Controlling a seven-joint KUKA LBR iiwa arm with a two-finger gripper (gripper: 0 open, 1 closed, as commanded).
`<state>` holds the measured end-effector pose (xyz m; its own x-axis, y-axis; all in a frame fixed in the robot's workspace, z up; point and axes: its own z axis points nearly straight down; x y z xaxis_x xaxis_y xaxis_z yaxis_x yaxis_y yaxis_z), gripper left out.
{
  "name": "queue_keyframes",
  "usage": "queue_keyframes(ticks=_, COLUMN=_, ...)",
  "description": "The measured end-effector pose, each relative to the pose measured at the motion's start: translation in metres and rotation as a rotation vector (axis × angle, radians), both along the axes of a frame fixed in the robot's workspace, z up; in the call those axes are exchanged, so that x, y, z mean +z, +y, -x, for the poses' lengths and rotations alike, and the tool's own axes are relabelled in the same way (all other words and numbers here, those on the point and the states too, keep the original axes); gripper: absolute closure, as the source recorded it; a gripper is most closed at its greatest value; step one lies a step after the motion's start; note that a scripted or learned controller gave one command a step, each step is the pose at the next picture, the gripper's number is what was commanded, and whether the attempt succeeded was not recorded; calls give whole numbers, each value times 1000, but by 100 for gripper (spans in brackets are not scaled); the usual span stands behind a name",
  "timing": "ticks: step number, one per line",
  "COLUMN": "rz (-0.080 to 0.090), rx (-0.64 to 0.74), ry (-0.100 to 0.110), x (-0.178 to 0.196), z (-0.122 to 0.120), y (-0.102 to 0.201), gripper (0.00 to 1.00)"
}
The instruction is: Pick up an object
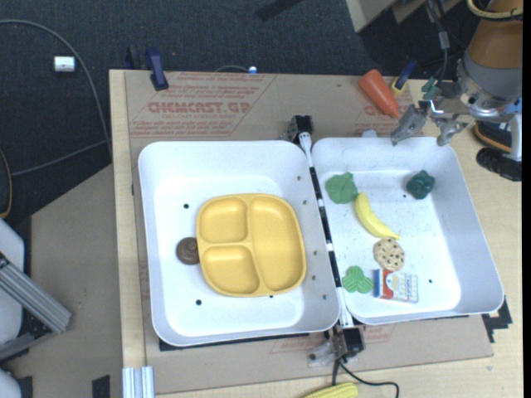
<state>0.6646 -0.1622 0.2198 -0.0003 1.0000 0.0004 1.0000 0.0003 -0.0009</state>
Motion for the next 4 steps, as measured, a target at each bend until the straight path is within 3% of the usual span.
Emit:
queue_keyframes(ticks=1, rz=0, rx=-1, ry=-1, x=-135, z=43, y=26, gripper=0)
queue_keyframes(ticks=2, rz=-1, rx=-1, ry=1, x=-136, z=99, y=40, gripper=0)
queue_keyframes(ticks=3, rz=-1, rx=-2, ry=-1, x=-125, z=98, y=40, gripper=100)
queue_keyframes(ticks=4, rz=-1, rx=2, ry=-3, x=-34, z=106, y=130, gripper=100)
